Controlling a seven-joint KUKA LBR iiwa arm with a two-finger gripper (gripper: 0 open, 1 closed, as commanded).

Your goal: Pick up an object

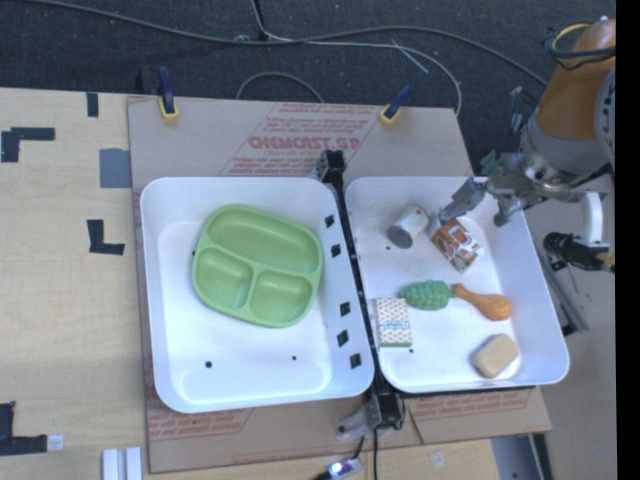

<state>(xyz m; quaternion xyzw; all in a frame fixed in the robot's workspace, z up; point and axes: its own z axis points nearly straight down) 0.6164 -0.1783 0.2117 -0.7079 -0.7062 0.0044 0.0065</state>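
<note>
Brush [455, 297], handle pointing right

A single fixed camera looks down at a slant from above the bench [60, 268], taking in both bins: the left bin [160, 298] and right bin [540, 318] whole. The arm [575, 118] enters from the right.

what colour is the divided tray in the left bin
Light green, a plain three-compartment tray; the camera view looking down on both bins shows it clearly.
</note>
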